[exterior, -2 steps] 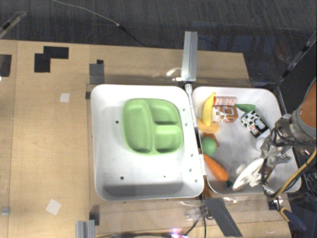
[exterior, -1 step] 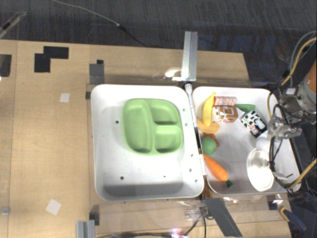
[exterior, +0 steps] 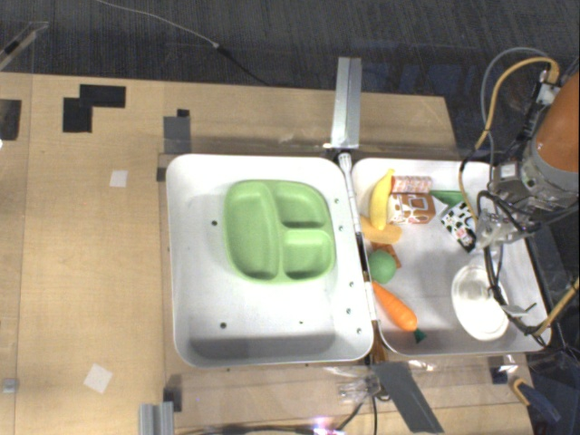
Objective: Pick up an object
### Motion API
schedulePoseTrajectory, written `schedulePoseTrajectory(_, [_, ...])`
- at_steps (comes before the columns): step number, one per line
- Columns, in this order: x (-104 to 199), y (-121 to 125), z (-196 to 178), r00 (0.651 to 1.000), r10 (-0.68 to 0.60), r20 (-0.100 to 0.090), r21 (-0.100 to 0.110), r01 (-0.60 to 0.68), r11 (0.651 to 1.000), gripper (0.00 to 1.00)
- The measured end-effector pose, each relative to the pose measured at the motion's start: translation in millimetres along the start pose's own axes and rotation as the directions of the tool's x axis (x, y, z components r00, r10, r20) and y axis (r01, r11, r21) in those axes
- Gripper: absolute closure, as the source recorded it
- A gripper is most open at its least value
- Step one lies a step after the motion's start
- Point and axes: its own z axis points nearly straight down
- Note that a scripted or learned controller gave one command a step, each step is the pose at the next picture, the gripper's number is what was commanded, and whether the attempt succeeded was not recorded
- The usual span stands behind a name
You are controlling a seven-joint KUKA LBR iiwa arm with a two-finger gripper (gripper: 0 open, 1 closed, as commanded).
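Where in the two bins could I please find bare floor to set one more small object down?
The left bin has bare floor all around the green divided tray, widest along its near edge. In the right bin, a free patch lies between the carrot and the white bowl. Its far-left corner is crowded: banana, small box, green ball.

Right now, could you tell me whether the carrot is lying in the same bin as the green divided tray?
No, the carrot lies in the right bin, while the green divided tray sits in the left bin.
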Motion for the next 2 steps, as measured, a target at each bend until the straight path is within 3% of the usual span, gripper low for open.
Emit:
schedulePoseTrajectory(1, [-62, -21, -51, 0.985, -0.173, 0.000, 0.004, 0.173, 0.985, 1.00])
schedulePoseTrajectory(2, [-138, 11, -73, 0.989, -0.149, 0.002, 0.002, 0.149, 0.989, 1.00])
